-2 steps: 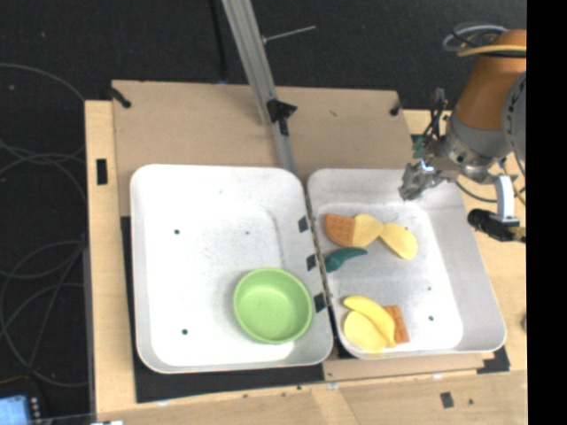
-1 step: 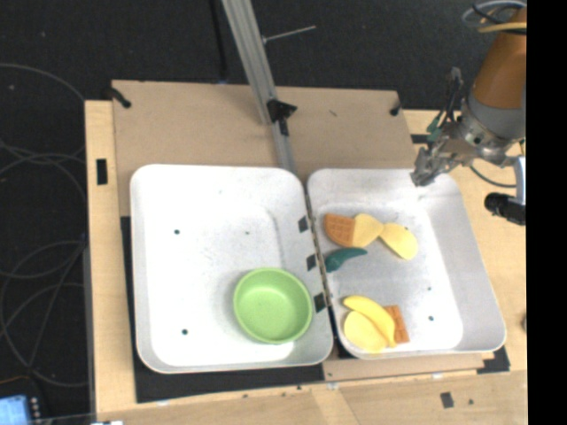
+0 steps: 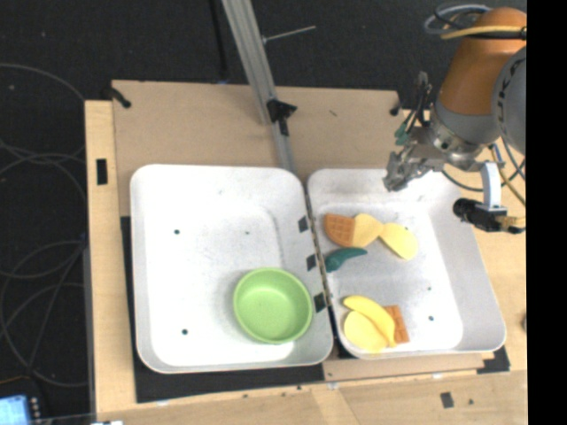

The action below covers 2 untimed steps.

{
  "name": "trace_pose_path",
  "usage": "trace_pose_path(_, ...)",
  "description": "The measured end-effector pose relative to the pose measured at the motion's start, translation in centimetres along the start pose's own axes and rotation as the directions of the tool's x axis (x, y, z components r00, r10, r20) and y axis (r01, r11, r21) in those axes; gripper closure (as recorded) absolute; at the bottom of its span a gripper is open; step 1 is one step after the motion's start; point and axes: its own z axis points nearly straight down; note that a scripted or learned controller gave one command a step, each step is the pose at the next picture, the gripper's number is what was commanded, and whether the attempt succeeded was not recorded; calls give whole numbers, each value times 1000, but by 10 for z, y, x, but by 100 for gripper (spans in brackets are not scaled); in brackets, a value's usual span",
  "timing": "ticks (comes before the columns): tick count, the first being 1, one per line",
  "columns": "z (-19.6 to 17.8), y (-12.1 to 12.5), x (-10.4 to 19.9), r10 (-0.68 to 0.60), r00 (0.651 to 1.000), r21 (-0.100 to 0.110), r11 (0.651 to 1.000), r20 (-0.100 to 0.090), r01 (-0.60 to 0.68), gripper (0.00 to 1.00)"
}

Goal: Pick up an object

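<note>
My gripper (image 3: 396, 178) hangs over the far edge of the right bin (image 3: 461, 264), above and behind the objects. Nothing shows between its fingers. In the right bin lie an orange waffle-like piece (image 3: 340, 229), a pale yellow piece (image 3: 368, 229) touching it, another yellow piece (image 3: 400, 241), and a small teal object (image 3: 344, 257) near the bin's left wall. Near the front sit two yellow pieces (image 3: 365, 322) against an orange-brown block (image 3: 397, 323). A green bowl (image 3: 273, 304) sits in the left bin (image 3: 195, 228), at its front right.
A metal pole (image 3: 257, 69) slants up from between the bins at the back. Cables and a black connector (image 3: 478, 211) hang at the right by the arm. The bins rest on a brown board (image 3: 195, 122).
</note>
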Motion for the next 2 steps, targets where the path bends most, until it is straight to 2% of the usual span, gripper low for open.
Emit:
trace_pose_path(1,-15,-13,47,-2,1000,-2,1000,-3,2,100)
trace_pose_path(2,-7,-23,100,-1,1000,0,1000,-1,1,100)
